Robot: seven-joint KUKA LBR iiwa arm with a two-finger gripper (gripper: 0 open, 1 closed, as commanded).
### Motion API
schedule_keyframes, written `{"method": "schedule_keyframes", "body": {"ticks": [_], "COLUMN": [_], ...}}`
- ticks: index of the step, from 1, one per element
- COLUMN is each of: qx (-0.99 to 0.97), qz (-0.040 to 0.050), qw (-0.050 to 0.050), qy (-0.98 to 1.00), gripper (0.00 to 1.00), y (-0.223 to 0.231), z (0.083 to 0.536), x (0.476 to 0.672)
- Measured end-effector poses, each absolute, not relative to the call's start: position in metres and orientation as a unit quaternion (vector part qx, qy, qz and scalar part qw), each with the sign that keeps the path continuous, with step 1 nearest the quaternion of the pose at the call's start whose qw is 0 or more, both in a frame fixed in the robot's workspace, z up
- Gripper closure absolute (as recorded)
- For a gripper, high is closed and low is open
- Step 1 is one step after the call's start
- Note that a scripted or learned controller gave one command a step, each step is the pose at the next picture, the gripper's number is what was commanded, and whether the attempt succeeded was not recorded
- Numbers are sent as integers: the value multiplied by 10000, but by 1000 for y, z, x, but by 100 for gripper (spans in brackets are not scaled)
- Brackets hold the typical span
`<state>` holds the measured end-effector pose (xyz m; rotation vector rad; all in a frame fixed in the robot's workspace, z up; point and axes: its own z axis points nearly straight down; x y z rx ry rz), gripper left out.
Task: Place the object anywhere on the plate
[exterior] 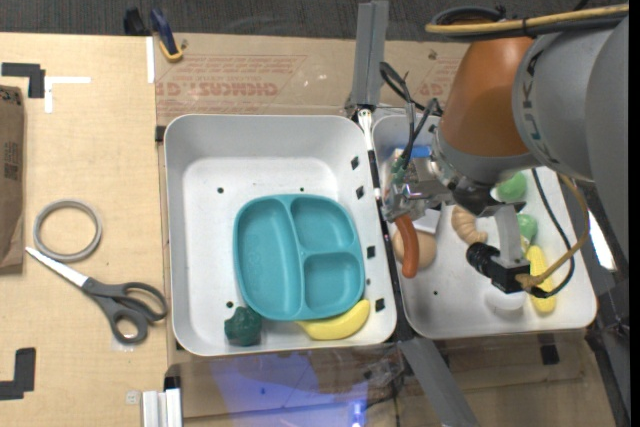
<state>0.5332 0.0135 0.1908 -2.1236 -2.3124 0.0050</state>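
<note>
— Where's the object now?

— I see a reddish sausage-shaped piece (406, 248) in the right bin (500, 320), hard against its left wall, beside a pale egg-like lump (425, 250); it is well apart from the plate (298, 257), which is teal, three-compartment, and sits in the left bin (200, 175); which item the task means I can't say for sure.

— Any writing?

— Mirrored red print on the cardboard (250, 85) behind the left bin, too faint for me to read; dark letters on the arm's grey shell (585, 55), cut off.

— And the tool?

— The tool (415, 185) hangs over the right bin's left edge, above the sausage; cables and the wrist hide it, so I cannot tell how it stands or whether it holds anything.

— What else is about?

— A banana (335, 321) and a dark green lump (242, 326) touch the plate's near rim; a green piece (513, 187), a tan one (466, 227) and a yellow one (540, 275) lie under the arm; scissors (105, 293) and a tape ring (67, 228) rest on the desk (80, 155) to the left.
</note>
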Motion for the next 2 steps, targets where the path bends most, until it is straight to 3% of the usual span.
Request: {"method": "schedule_keyframes", "body": {"ticks": [1, 2], "qx": [-6580, -6581], "qz": [18, 18], "qw": [6, 4], "qy": [-7530, -7529], "gripper": [100, 0], "y": [75, 75], "z": [191, 191], "x": [536, 536]}}
